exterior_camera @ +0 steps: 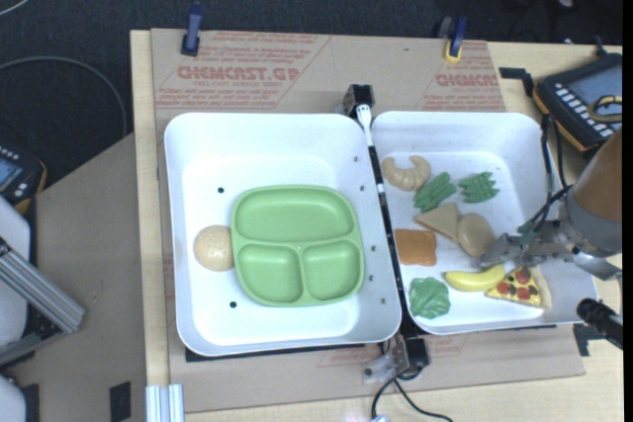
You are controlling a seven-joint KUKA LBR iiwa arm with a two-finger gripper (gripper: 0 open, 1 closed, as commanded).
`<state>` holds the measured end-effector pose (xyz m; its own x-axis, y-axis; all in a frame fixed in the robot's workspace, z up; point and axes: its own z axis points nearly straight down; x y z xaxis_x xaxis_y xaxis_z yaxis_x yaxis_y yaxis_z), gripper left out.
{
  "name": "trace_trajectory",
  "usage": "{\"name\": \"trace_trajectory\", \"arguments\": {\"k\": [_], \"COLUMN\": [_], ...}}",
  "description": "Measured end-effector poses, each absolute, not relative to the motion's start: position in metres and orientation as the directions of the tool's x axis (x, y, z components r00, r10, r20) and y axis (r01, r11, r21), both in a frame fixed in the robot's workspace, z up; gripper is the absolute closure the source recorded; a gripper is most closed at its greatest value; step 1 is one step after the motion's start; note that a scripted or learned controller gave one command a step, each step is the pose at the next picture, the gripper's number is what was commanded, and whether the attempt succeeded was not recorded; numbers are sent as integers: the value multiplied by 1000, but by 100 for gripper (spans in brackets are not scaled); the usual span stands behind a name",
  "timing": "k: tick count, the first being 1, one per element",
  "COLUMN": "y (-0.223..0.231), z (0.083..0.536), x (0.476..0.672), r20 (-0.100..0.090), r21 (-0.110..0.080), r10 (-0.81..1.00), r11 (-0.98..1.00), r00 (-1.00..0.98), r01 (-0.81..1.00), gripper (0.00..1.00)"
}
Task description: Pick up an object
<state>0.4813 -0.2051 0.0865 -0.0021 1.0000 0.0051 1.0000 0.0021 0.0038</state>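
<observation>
1. Metal two-finger hand (506, 253): low in the right white bin (514, 128), over the yellow plastic banana (473, 280); finger spread cannot be told.
2. Banana lies beside the toy pizza slice (521, 289), at the bin's near edge.

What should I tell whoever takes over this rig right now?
Gripper: low in the right bin, beside the banana and the pizza slice; whether its fingers are open or shut is hard to tell, and nothing is seen held between them.
Right bin also holds a croissant, two green leafy pieces, a tan wedge, an orange slab and a green lettuce piece.
Left bin: green divided plate, with a round bun at its left edge.
Done: arm is down among the objects. Left: grip one and lift it.
</observation>
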Motion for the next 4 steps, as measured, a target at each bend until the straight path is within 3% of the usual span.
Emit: {"name": "trace_trajectory", "arguments": {"k": [1, 2, 3, 4], "y": [-226, -205, -159, -162], "z": [346, 191, 78, 95], "x": [481, 480, 478, 479], "r20": [-10, 6, 5, -2], "r21": [20, -12, -8, 3], "r10": [1000, 1000, 1000, 1000], "r11": [1, 0, 3, 0], "r00": [-1, 0, -3, 0], "r01": [1000, 1000, 1000, 1000], "gripper": [0, 0, 0, 100]}}
